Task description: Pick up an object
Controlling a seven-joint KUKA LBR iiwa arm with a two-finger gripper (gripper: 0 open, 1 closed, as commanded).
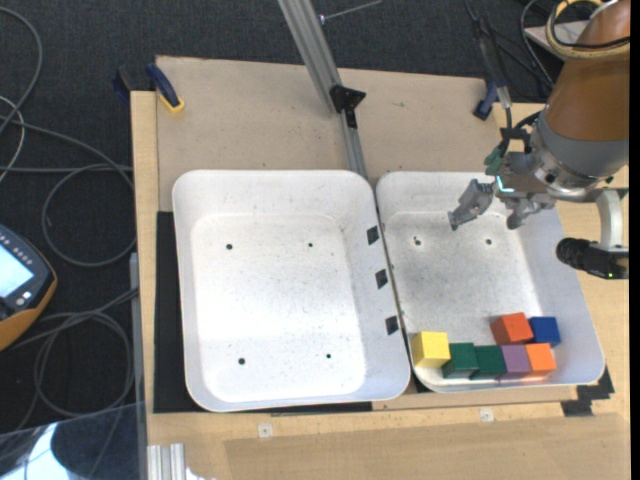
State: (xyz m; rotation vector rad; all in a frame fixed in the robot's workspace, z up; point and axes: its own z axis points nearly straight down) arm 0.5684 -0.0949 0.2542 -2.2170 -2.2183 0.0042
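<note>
Several coloured blocks lie along the near edge of the right bin point(560, 268): a yellow block point(432, 346), two green blocks point(475, 359), a purple block point(516, 359), two orange blocks point(512, 326) and a blue block point(545, 329). My gripper point(493, 208) hangs above the far part of the right bin, well away from the blocks. Its two fingers are spread apart and hold nothing.
The left bin point(200, 218) lies beside the right one, divided by a ridge with black clips point(381, 278). A slanted metal pole point(320, 58) rises behind the bins. Blue clamps point(165, 86) sit on the board's far corners. Cables lie on the floor at left.
</note>
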